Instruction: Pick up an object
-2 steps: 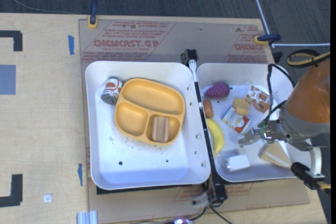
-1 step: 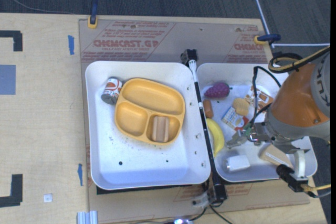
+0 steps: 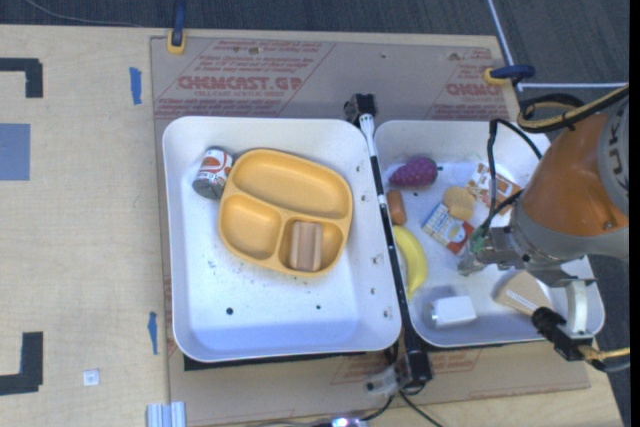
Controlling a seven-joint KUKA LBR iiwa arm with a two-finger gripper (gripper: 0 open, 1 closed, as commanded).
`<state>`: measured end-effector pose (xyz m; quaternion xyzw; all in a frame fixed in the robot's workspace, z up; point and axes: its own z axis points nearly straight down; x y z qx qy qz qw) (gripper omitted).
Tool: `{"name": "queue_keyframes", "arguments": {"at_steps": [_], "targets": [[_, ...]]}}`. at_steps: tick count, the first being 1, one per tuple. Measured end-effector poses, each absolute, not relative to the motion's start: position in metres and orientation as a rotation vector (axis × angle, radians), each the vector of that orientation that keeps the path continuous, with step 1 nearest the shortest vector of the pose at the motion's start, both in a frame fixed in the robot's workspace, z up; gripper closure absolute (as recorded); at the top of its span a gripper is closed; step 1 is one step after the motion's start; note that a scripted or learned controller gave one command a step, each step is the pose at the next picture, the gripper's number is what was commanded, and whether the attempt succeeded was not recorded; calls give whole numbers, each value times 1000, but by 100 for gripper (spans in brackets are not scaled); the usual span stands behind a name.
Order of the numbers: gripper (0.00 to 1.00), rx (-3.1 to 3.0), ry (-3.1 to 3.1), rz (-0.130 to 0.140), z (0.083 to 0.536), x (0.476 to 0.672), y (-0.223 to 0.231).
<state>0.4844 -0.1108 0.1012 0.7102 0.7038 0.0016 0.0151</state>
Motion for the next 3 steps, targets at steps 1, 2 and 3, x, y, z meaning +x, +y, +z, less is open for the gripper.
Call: {"name": "queue_keyframes", "arguments": {"at_steps": [1,2,3], "targets": [[100,2219,2223,2,185,523,-52],[100,2218,2223,2,185,567,-13],[100,2223,2222,-2,199,519,-48]]}}
